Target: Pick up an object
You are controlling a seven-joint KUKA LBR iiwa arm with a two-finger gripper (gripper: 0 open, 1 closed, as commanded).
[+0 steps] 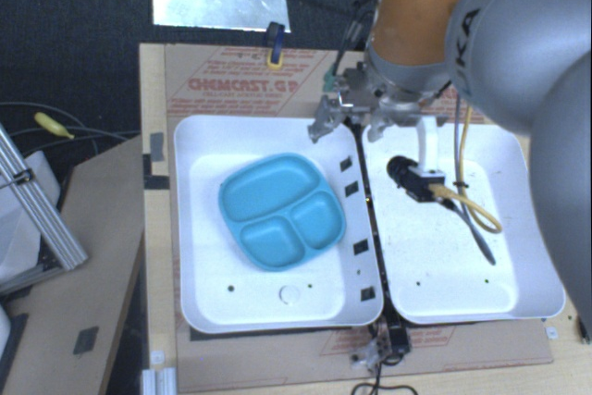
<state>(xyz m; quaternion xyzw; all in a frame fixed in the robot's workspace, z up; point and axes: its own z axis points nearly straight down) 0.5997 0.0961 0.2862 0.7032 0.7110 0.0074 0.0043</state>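
Two shallow white bins sit side by side on a sheet of printed cardboard. The left bin holds a blue plate with three compartments, lying flat near the bin's middle and turned at an angle, touching none of the walls. The right bin shows a bare white floor. The gripper hangs over the far end of the strip where the two bins meet, just beyond the plate's far corner and apart from it; whether it is spread or closed is not visible here, and nothing can be seen in its grasp.
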